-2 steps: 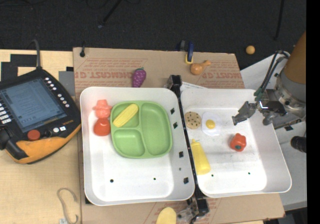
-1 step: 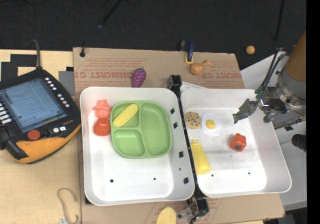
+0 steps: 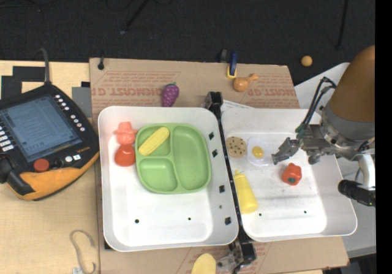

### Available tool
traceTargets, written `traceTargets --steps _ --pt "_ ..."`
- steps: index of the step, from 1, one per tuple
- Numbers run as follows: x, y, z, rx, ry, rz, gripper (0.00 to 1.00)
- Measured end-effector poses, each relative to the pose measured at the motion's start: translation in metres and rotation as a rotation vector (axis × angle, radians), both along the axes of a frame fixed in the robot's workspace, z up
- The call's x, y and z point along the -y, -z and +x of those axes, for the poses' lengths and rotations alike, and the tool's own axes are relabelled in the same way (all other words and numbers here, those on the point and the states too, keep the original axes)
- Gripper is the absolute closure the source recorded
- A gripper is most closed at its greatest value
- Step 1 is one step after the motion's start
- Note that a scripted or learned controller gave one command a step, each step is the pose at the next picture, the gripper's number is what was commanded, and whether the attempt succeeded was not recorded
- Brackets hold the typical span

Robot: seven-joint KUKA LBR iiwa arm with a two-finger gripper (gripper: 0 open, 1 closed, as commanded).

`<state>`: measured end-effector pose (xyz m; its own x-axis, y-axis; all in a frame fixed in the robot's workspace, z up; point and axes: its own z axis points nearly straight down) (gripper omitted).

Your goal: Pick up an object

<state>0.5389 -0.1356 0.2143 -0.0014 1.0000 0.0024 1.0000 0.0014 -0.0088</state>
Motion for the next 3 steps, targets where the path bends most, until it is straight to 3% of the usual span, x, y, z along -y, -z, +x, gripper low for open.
traceTargets --steps 2,3 --pt "0.003 0.123 -0.01 0.002 0.0 0.0 0.0" --pt "0.003 0.127 -0.011 0.004 0.006 0.0 0.0"
